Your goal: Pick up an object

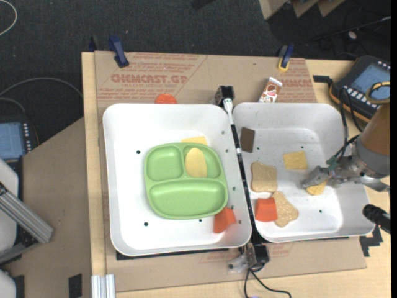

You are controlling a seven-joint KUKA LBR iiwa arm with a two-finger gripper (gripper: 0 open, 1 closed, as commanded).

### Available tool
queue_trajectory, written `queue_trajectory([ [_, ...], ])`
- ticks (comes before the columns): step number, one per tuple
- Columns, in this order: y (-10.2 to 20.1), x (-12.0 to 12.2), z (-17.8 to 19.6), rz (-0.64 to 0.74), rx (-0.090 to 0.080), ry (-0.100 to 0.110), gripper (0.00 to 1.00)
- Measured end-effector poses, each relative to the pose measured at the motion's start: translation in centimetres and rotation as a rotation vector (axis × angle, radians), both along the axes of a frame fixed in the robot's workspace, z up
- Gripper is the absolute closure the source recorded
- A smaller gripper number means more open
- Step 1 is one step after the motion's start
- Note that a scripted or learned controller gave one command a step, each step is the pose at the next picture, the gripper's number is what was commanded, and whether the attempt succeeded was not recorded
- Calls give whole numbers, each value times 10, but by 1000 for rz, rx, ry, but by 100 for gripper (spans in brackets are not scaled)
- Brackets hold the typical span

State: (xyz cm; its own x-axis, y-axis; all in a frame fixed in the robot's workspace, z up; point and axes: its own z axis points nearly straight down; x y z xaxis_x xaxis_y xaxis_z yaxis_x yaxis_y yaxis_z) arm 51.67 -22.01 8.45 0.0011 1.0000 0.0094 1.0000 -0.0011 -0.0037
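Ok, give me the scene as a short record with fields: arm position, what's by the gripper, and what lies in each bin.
arm: reaching in from the right over the right bin
gripper: low in the right bin, by a small yellow piece
grasp: cannot tell
right bin contents: yellow square, two toast pieces, red block, brown block
left bin contents: green divided tray with a yellow item in it, orange block

A small yellow piece (317, 189) lies flat in the right bin (291, 113).
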Motion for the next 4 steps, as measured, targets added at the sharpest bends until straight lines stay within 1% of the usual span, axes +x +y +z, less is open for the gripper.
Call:
queue_trajectory([
  [1,0,104,20,8,-9,-12,0],
  [2,60,80,-1,6,-5,1,0],
  [3,9,88,1,-2,-13,-8,0],
  [4,13,-14,0,-4,-6,5,0],
])
